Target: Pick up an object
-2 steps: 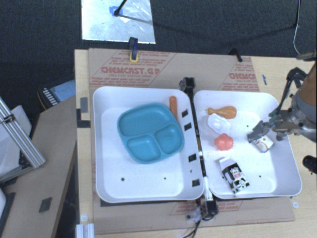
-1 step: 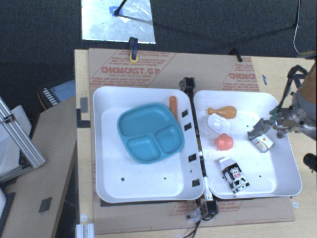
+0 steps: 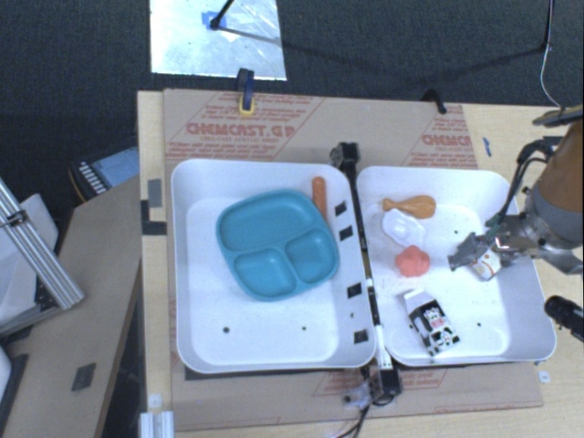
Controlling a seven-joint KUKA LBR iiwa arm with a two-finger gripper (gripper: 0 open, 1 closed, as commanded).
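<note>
We see two white bins side by side on the counter [image 3: 301, 117]. The left bin [image 3: 196, 336] holds a blue divided plate [image 3: 276, 243], with an orange stick [image 3: 319, 195] lying just beside the plate's upper right rim. The right bin [image 3: 520, 331] holds a tan drumstick [image 3: 411, 206] near its top, a clear or white piece [image 3: 401, 229] just below that, a red lump [image 3: 412, 262] below again, and a black-and-white box [image 3: 432, 321] toward the near edge. The arm [image 3: 561, 190] reaches in from the right, and its jaws [image 3: 473, 255] hang low over the right bin's right half, apart from the red lump and to its right. We cannot tell whether the jaws are open or closed; something small and pale with an orange trace [image 3: 488, 265] shows at them, but we cannot tell what it is.
</note>
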